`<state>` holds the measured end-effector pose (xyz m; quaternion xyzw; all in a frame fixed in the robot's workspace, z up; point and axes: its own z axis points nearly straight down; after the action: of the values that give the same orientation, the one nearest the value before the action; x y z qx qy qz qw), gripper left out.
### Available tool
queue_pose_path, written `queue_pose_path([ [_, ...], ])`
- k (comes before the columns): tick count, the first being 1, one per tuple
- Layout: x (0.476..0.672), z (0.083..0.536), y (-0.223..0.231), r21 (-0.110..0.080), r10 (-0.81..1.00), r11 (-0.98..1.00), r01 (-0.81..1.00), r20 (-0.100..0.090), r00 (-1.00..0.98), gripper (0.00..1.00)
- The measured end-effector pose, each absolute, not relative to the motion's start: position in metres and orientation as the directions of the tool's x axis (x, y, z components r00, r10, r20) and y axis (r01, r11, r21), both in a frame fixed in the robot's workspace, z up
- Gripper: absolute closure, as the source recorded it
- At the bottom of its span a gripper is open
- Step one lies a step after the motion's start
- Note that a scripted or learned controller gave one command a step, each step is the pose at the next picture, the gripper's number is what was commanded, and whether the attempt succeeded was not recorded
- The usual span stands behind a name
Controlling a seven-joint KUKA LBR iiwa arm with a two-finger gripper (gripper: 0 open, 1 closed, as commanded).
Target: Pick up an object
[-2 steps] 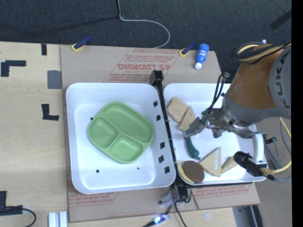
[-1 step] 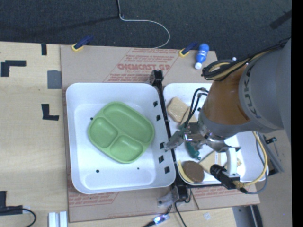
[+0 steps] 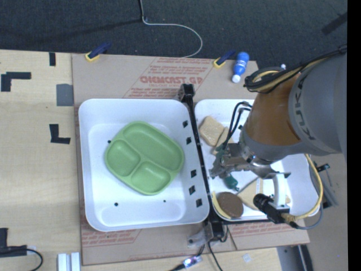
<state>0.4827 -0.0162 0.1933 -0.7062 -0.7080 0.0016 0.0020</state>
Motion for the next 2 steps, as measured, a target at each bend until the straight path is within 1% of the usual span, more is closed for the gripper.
queue_pose_path([
  [1,0.501,0.265,0.075,0.006,1.0,0.013,1.0,0.003,-0.013,1.0],
  [2,0.508,0.184,0.024,-0.008,1.0,-0.004,1.0,-0.002,0.004,1.0],
])
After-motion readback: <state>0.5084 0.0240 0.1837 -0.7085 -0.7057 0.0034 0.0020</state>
